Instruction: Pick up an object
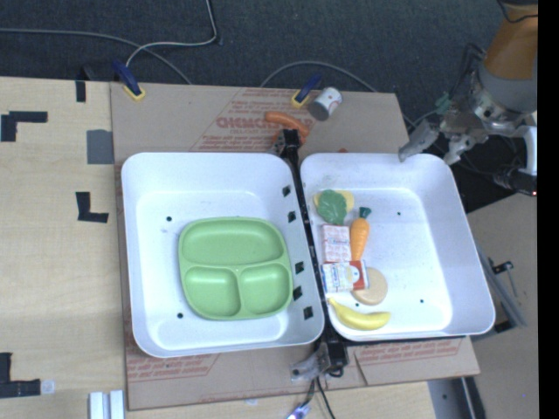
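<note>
The right bin (428, 234) holds several toy foods along its left side: a green leafy piece (331, 206), an orange carrot (358, 237), a pink-and-white packet (335, 243), a small carton (339, 277), a tan round piece (370, 287) and a yellow banana (358, 318). My gripper (431, 145) hangs over the bin's back right corner, well away from the foods, open with nothing between its fingers. The left bin (148, 234) holds a green divided plate (234, 266).
Both bins sit on a cardboard sheet (227, 120) on the bench. Behind them lie an orange tool (286, 120), a grey cylinder (325, 103) and blue-yellow clamps (128, 78). Cables (205, 16) run across the dark floor behind.
</note>
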